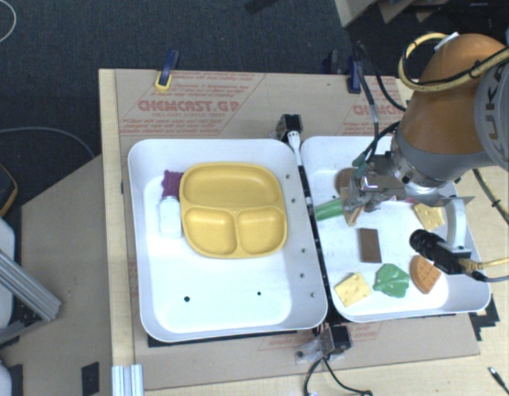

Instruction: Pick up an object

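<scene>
The left bin (147, 246) holds a divided tray (233, 207), with a small bottle (169, 216) just beside it on the left. In the right bin (402, 299), a flat block (369, 244) lies behind a wedge (351, 289) and what may be a leaf-shaped toy (392, 280).

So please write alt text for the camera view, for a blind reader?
A grey and orange robot arm reaches over the right bin, its gripper above scattered toy food. The left bin holds a yellow divided plate.

I am seeing two white bins (155, 246). A yellow divided plate (233, 207) is lying in the left one beside a purple-and-white item (169, 200). The right bin (336, 159) is showing a brown block (369, 244), a pale yellow wedge (351, 289), a green piece (392, 280) and an orange-brown piece (424, 274).
</scene>
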Robot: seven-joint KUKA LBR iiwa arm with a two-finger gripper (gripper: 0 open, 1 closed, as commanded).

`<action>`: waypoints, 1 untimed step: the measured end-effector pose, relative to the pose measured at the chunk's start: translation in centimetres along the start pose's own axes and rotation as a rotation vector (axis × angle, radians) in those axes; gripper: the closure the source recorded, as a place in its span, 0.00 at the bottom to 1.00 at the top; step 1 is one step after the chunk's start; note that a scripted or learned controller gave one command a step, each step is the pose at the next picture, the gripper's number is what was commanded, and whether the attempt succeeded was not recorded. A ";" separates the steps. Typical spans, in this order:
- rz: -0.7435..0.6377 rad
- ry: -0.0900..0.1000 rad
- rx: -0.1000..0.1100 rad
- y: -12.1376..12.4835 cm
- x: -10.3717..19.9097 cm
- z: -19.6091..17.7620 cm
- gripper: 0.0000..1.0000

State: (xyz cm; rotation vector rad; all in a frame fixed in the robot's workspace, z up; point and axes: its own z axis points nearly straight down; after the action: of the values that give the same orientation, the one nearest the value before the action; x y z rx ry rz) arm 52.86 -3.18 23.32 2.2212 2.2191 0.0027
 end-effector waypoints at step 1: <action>-0.002 0.000 0.000 0.5 0.4 0.1 1.00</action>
State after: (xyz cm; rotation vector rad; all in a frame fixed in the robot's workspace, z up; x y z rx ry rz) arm 53.38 -2.75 23.22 2.2191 2.2214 0.0019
